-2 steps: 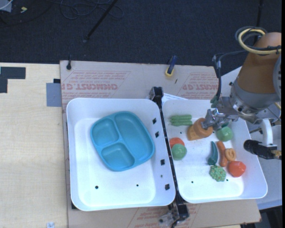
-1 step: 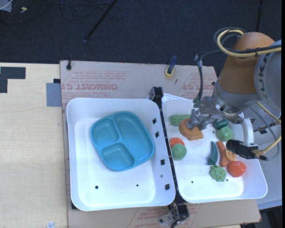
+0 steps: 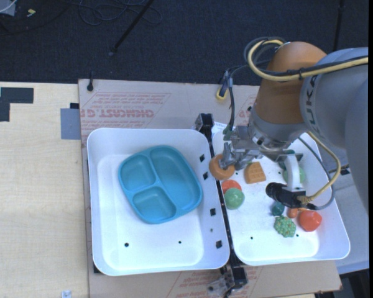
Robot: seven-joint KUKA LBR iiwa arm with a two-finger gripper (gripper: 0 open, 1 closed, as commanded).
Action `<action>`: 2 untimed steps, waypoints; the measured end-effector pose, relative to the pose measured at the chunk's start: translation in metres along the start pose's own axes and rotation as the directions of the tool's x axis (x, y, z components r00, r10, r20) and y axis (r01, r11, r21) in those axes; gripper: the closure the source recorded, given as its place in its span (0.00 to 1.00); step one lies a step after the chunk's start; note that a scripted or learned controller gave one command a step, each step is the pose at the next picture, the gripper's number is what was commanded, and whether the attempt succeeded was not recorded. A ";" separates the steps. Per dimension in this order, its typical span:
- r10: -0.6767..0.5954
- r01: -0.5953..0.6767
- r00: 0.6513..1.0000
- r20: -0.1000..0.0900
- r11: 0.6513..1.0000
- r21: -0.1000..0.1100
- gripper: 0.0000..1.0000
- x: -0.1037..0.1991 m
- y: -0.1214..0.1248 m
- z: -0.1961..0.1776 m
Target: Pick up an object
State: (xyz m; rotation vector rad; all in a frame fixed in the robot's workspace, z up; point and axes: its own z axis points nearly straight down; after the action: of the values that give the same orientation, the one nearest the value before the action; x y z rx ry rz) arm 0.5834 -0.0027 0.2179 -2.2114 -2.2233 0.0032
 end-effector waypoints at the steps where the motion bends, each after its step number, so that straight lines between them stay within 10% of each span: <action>1: 0.001 -0.001 1.000 0.000 1.000 0.000 1.00 0.051 0.000 0.005; 2: 0.002 -0.002 1.000 0.002 1.000 -0.002 1.00 0.085 -0.004 -0.007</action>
State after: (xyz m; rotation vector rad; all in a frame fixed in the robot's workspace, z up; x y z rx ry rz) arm 0.5786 0.0818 0.2250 -2.2151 -2.2230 0.0029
